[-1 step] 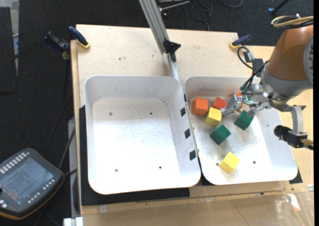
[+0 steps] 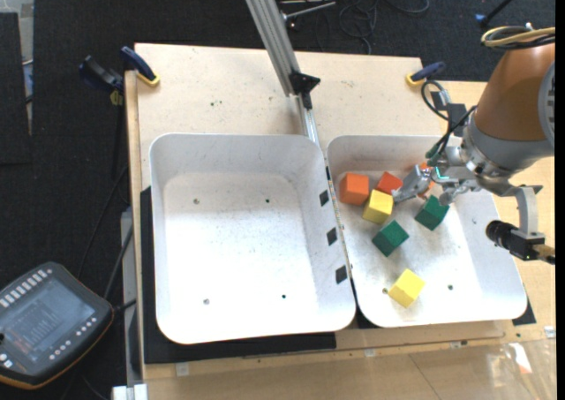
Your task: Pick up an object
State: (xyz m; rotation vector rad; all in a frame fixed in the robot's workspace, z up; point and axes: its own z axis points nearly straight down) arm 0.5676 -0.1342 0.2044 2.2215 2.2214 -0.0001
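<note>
Right bin (image 2: 494, 301) with blocks clustered mid-floor beside open fingers (image 2: 422, 184), clear space toward its near rim.

Right bin (image 2: 494, 297), white and shallow, holds six small blocks, all in its left/upper half. Orange cube (image 2: 355, 188) nearest the upper left, red block (image 2: 389, 183) just to its right. Yellow cube (image 2: 380, 206) sits below and between those two, touching or nearly touching both. Green cube (image 2: 390, 237) lower, tilted, just beneath that yellow one. Second green cube (image 2: 432, 213) to the right, apart. Second yellow cube (image 2: 406, 288) alone, lower in frame, rotated.
</note>
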